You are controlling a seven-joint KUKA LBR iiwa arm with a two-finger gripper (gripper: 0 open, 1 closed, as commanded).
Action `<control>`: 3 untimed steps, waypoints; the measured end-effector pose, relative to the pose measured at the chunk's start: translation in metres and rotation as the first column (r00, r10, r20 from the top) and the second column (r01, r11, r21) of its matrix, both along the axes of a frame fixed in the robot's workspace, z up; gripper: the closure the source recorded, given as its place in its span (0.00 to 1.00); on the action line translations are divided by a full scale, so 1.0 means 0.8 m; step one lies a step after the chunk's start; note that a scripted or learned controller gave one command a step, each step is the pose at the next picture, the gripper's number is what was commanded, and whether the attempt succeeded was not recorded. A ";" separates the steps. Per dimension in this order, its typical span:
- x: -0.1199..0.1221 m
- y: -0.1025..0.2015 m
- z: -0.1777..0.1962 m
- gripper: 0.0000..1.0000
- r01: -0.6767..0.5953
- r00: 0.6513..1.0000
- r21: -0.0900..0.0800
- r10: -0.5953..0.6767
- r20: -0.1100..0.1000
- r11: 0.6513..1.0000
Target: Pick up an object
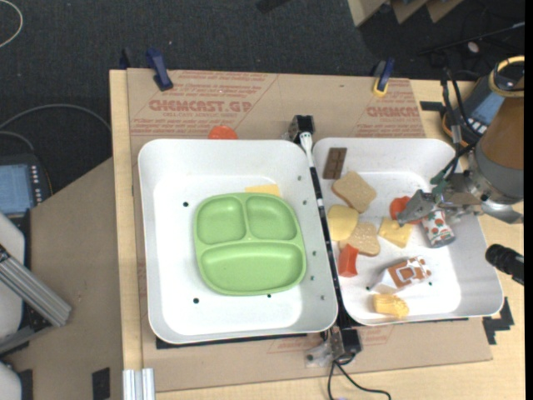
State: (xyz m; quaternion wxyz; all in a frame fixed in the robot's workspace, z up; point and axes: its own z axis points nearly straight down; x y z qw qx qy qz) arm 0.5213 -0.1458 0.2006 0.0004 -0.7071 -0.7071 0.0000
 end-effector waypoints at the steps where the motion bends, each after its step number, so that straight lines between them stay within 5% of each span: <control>1: 0.096 -0.049 -0.087 0.00 -0.001 1.000 -0.003 0.001 0.001 1.000; 2: 0.088 -0.047 -0.149 0.00 0.000 1.000 0.001 0.000 -0.006 1.000; 3: 0.091 -0.048 -0.131 1.00 0.001 1.000 -0.001 -0.001 0.003 1.000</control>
